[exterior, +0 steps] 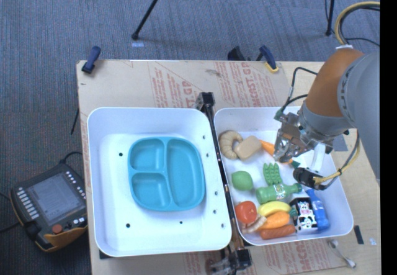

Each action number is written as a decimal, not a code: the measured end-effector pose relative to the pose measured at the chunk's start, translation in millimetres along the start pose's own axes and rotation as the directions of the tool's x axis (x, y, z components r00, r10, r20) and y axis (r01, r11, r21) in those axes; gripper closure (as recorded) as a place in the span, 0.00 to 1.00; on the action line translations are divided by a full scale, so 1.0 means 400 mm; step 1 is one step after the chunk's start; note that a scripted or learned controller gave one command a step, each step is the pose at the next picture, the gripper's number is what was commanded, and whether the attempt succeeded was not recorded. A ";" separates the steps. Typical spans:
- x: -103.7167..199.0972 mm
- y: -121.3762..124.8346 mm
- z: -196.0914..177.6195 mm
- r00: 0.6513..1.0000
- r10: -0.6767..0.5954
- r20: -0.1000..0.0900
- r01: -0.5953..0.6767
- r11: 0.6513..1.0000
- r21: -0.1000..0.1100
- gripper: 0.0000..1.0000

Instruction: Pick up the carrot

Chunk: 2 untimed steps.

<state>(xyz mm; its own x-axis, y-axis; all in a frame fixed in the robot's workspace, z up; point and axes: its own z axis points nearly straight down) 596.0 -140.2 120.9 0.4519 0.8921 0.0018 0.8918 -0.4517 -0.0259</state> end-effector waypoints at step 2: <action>0.002 -0.001 -0.022 1.000 -0.004 -0.001 0.004 1.000 0.004 1.00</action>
<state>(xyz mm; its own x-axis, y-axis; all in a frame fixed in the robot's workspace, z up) 596.1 -139.5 129.8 0.4480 0.8940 0.0027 0.8937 -0.4477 -0.0302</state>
